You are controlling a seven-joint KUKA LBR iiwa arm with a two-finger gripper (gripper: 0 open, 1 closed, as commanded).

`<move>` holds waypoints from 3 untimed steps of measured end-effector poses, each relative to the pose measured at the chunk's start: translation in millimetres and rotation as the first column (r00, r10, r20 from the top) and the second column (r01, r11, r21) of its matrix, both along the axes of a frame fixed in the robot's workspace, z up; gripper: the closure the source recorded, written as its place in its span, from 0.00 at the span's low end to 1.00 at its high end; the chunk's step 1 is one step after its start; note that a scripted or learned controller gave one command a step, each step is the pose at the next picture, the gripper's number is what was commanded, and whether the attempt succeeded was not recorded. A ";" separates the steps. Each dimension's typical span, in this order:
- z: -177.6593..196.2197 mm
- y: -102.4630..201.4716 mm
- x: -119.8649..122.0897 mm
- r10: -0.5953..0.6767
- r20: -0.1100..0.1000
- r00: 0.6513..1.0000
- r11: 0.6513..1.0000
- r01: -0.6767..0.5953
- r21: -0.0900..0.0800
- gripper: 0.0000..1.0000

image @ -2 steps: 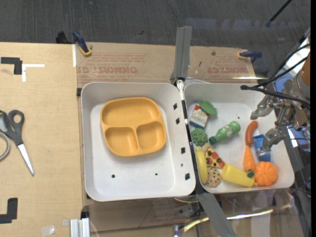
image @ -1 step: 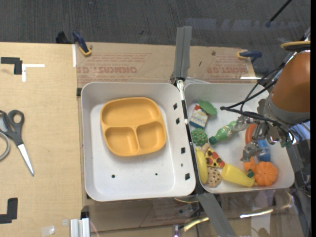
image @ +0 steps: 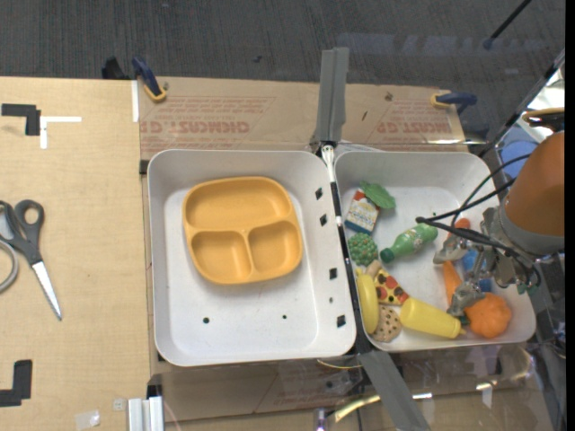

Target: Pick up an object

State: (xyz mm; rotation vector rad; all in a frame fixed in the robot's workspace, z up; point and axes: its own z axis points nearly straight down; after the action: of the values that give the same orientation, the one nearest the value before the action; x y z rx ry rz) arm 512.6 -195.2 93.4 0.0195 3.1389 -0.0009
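The right bin (image: 422, 180) holds several toy foods. Among them are a green bottle (image: 409, 241), a yellow bottle (image: 429, 320), an orange (image: 490, 316), a banana (image: 367, 301), a pizza slice (image: 391, 289), broccoli (image: 362, 249), a small carton (image: 361, 213) and a green leaf (image: 376, 195). My gripper (image: 464, 277) is low over the bin's right side, just above the orange. It hangs beside an orange carrot-like piece (image: 449, 281) and a blue item (image: 469, 260). The wrist and cables hide part of what lies under it.
The left bin (image: 180, 330) carries a yellow divided plate (image: 243, 229). Scissors (image: 31, 250) lie on the bench at far left. The arm's orange band (image: 544, 191) reaches in over the right bin's right wall.
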 end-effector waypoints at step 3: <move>31.6 -3.9 62.9 0.168 0.000 0.986 0.986 -0.168 0.000 1.00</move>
State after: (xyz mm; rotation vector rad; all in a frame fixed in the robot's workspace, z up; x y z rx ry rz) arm 575.6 -199.1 125.0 -0.2446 3.1298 -0.0005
